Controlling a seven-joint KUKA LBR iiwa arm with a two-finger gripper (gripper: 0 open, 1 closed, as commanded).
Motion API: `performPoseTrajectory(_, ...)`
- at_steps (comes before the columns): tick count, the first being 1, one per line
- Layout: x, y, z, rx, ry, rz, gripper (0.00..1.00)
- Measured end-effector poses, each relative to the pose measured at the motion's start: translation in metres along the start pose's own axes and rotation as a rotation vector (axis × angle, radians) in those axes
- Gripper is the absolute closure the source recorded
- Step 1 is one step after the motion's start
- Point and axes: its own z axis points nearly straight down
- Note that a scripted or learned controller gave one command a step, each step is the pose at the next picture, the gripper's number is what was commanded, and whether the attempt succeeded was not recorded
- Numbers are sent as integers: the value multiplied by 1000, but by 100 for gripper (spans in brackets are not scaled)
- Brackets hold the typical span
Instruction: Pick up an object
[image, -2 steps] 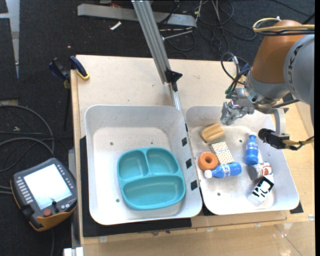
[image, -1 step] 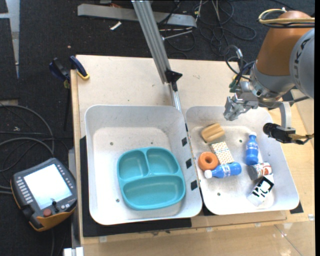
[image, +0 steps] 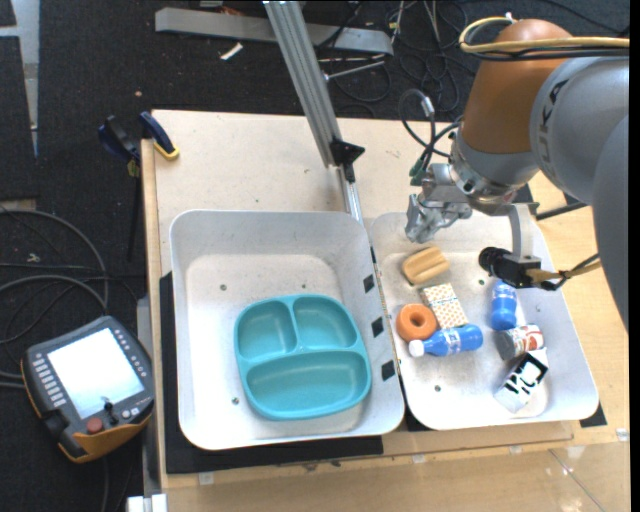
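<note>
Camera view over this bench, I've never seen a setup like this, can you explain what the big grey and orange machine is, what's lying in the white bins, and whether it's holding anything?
The picture comes from one fixed camera looking down at a slant. The grey machine with the orange band is a robot arm reaching in from the right. Its metal two-finger gripper hangs over the right white bin, just above a tan bread-shaped block; nothing shows between its fingers. That bin also has an orange ring-shaped doughnut toy, a checkered packet, two blue bottles and a black-and-white carton. The left white bin holds a teal divided plastic tray. A control tablet lies at far left.
</note>
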Motion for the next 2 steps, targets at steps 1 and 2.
performPoseTrajectory(1,55,6,-9,-3,-1,0,100)
performPoseTrajectory(2,103,-5,0,2,0,1,100)
